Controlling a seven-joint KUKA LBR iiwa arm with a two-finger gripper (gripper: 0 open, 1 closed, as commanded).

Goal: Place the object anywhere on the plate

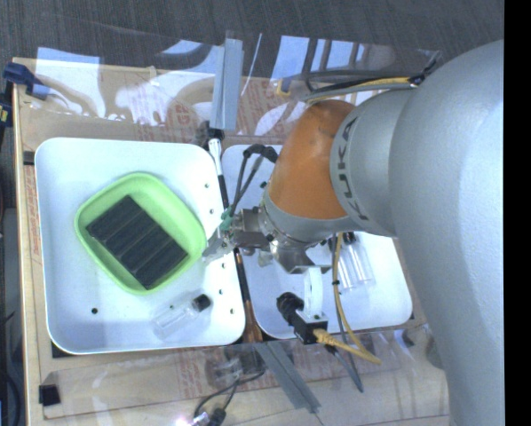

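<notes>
Arm: grey KUKA arm (pixel 425 167) reaches in from the right, its orange band (pixel 305 162) above the divide between the two bins.
Gripper: gripper (pixel 225 238) sits low at the inner edge of the left bin, just beside the plate's right rim.
Gripper state: cannot tell (wrist body covers it from above).
Plate: green square plate (pixel 141 229) lies in the left bin (pixel 61 176), turned at a slant, with a dark ribbed slab (pixel 134 240) resting on it.
Object: small clear vial with a dark cap (pixel 181 313) lies on its side on the left bin's floor, near the front edge, below the plate and apart from it.
Right bin: right bin (pixel 381 304) mostly under the arm; clear tubes (pixel 352 269) lie there beside a yellow cable (pixel 341 318).
</notes>
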